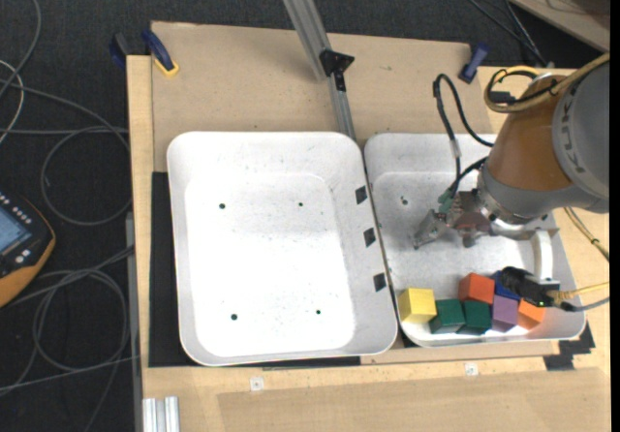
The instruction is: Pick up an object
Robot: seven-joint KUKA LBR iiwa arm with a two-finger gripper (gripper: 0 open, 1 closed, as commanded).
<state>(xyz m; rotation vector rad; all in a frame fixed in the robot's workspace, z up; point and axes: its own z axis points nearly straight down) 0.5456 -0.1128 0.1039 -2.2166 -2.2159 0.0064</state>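
Several coloured blocks lie along the near edge of the right bin [407, 178]: a yellow block [418, 303], two green blocks [448, 316] [476, 317], an orange block [477, 287], a purple block [506, 308] and a small orange piece [530, 313]. My gripper [446, 232] hangs over the middle of the right bin, a little behind the blocks. Its two fingers are spread apart, and only the white bin floor shows between them. The wrist hides part of the bin behind it.
The left bin [194, 227] lies beside the right one, with a raised rim between them [373, 236]. A slanted metal pole [310, 23] crosses the bench's far side. Cables [450, 120] hang by the arm. Blue clamps [160, 52] sit at the bench corners.
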